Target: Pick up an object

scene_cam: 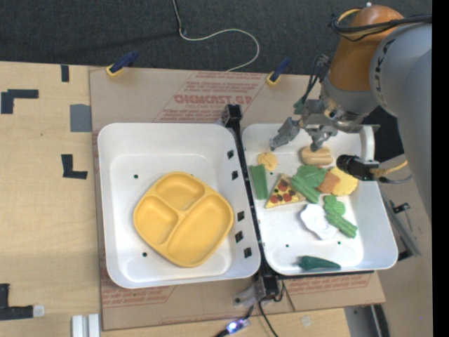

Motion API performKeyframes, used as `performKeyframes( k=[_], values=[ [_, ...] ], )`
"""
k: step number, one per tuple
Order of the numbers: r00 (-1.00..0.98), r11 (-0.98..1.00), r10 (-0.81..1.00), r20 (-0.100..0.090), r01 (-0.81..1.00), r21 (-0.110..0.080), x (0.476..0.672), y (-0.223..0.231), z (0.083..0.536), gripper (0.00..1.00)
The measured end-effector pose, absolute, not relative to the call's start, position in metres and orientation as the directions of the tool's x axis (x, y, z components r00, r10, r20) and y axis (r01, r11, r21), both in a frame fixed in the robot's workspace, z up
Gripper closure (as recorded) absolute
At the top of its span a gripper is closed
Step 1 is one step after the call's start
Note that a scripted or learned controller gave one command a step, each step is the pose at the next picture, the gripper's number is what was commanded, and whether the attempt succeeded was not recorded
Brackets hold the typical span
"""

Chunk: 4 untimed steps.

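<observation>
1. Overhead, the arm reaches in from the right above the right bin, orange band uppermost.
2. Pincer hangs over the bin's far end, fingers spread apart, nothing between them. One finger points toward the bin's left wall, the other sits just above the bun.
3. Right bin holds the pile: bun at the far end, small yellow piece to its left, pizza slice near the middle, green stick along the left wall, leafy green, orange-yellow piece, white piece, green pod, and a dark green piece alone by the near rim.
4. Left bin carries a yellow divided tray, well apart from the pincer.
5. Step in hand, as I judge it: approach, before any grasp. No object is lifted; everything lies in the bins.
6. Likely target is the bun or the small yellow piece, both close under the spread fingers; which one I cannot tell.
7. Next move calls for a descent that straddles one item, then a closing. The bun touches the leafy green, so a finger may nudge a neighbour; the rounded bun could also slip out as the fingers close.
8. Bins rest on cardboard clamped to the counter.
</observation>
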<state>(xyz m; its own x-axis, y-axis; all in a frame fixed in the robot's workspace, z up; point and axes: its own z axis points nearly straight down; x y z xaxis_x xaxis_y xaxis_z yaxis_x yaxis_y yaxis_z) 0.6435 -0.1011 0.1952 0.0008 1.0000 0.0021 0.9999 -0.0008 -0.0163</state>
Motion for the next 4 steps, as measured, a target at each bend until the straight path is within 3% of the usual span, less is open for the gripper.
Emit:
performKeyframes(
  k=[1,3,4],
  values=[
    [-0.002,0.002,1.0,0.001,1.0,-0.002,0.647,-0.101,0.204,0.0],
    [-0.002,0.002,1.0,0.0,1.0,-0.006,0.629,-0.094,0.099,0.0],
    [-0.002,0.002,1.0,-0.001,1.0,-0.003,0.628,-0.093,0.083,0.0]
  ],
)
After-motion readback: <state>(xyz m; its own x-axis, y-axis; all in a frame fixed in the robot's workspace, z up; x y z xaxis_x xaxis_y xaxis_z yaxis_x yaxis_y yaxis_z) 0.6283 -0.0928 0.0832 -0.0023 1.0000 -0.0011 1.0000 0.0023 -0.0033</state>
